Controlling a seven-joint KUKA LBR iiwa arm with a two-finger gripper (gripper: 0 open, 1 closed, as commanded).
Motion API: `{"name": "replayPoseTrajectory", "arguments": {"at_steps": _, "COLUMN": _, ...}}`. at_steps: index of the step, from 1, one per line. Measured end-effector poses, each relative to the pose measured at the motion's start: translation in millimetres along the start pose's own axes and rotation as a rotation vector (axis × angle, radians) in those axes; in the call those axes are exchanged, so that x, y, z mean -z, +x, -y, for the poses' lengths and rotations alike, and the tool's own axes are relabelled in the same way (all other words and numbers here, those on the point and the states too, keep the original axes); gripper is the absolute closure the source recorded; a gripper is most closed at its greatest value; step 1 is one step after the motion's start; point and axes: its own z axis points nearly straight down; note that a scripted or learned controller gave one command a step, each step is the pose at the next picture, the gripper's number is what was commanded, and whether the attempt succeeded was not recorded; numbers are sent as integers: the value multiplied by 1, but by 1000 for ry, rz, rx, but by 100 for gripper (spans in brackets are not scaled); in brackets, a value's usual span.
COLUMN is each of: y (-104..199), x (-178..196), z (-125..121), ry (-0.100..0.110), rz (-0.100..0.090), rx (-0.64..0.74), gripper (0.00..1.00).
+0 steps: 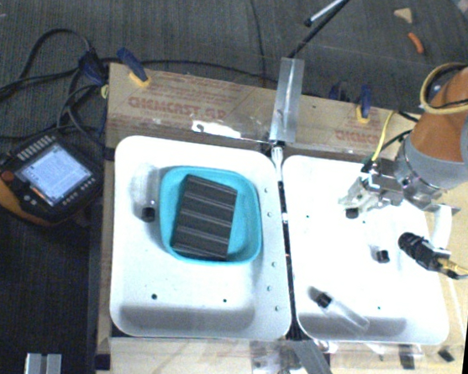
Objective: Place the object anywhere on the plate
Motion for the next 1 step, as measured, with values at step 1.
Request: {"name": "replayPoseTrajectory", "arguments": {"at_steps": 1, "y": 0, "x": 0, "z": 0, "ry": 0, "rz": 0, "rx": 0, "gripper": 0}}
